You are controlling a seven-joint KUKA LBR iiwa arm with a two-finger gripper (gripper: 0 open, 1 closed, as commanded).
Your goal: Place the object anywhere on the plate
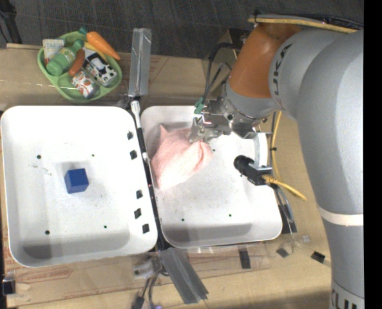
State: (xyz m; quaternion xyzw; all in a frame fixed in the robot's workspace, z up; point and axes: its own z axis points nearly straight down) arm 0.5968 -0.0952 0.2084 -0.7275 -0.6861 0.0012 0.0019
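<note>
I see the pink plastic plate (178,159) tilted at frame centre in the right white bin (242,227), its upper edge pinched in my end effector (200,129). The small blue cube (76,180), mid-left, looks light and rigid; I'd grip its flat sides.

Plate (178,159): pale pink, shallow, with a soft matte surface. It stands tilted, its upper edge raised toward 1 o'clock beneath the arm's wrist, its lower edge resting on the floor of the right bin (210,234) toward 7 o'clock. It occupies the upper-left part of that bin, close to the wall at 9 o'clock.

Object: blue cube (76,180), small, solid colour, sharp-edged. It sits flat on the floor of the left bin (23,250), slightly left of centre, well apart from the plate, at the plate's 9 o'clock.
</note>
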